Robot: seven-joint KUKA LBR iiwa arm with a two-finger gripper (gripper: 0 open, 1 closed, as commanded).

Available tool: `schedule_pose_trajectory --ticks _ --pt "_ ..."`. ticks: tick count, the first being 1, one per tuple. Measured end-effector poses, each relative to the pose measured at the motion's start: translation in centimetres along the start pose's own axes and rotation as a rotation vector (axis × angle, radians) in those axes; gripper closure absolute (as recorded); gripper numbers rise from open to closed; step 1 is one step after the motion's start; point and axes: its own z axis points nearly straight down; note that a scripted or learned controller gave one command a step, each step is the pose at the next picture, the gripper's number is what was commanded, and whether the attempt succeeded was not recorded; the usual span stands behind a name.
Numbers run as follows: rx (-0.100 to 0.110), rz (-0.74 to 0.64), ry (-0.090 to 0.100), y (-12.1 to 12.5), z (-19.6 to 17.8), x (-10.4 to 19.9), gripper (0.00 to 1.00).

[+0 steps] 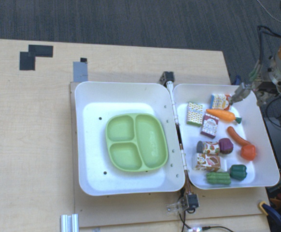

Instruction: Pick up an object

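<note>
The right bin (268, 144) holds several toy foods and small boxes. An orange carrot (221, 114) lies near its back, just in front of a small blue and white box (219, 101). My gripper (250, 94) hangs over the bin's back right corner, open, with nothing between its fingers. Its left fingertip (238, 95) is just right of the small box and above the carrot's tip.
Also in the right bin are a dotted box (195, 113), a pink box (209, 126), a purple piece (226, 145), a red sausage (237, 135), an orange ball (248, 152), a green pepper (238, 171), a cucumber (218, 178) and a patterned carton (209, 161). The left bin (90, 129) holds a green divided plate (136, 142).
</note>
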Motion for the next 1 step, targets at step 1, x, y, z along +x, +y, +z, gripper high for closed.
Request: schedule_pose_trajectory --ticks 1 --pt "0.002 0.002 0.0 -5.89 8.15 -4.1 0.0"
